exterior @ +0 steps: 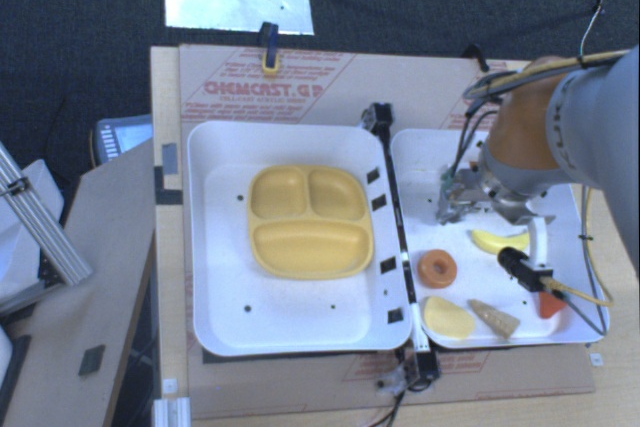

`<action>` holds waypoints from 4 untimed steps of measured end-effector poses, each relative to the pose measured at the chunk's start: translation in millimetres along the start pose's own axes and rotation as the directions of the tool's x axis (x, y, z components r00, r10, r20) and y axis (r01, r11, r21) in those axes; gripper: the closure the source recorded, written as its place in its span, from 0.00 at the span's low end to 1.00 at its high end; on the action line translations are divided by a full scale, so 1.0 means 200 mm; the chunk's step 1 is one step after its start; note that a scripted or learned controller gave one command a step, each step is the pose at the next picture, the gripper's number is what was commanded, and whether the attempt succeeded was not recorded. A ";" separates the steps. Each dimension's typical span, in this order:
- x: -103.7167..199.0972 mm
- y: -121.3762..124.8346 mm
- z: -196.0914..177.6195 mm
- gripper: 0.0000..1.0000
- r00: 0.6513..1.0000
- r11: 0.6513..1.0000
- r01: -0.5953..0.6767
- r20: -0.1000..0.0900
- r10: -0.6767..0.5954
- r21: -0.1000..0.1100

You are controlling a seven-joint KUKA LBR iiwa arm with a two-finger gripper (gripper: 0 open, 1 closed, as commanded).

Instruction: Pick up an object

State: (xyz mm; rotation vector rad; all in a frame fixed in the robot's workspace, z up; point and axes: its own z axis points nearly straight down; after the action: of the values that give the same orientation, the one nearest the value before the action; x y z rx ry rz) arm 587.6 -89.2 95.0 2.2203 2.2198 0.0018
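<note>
Gripper [455, 207] hangs just above-left of the banana [498, 240], jaw state and load unreadable; centre over the banana before descending.

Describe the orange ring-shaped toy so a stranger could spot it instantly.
Look in the right-hand white bin, the one the grey arm reaches into. Near its front left, beside the divider, lies the orange ring, just behind a pale yellow lump. It is the only round piece with a hole through its middle.
</note>
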 end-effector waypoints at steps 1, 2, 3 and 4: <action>0.02 0.02 -0.22 1.00 1.000 1.000 0.004 0.000 -0.004 -0.003; -0.02 -0.01 -0.46 1.00 1.000 1.000 0.001 0.000 -0.001 -0.003; -0.02 0.00 -0.65 1.00 1.000 1.000 0.004 0.000 -0.004 -0.004; 0.24 0.01 -0.60 1.00 1.000 1.000 0.010 -0.002 -0.010 0.001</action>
State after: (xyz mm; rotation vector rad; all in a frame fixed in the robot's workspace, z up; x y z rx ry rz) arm 589.8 -41.4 215.9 2.2112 2.2318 0.0031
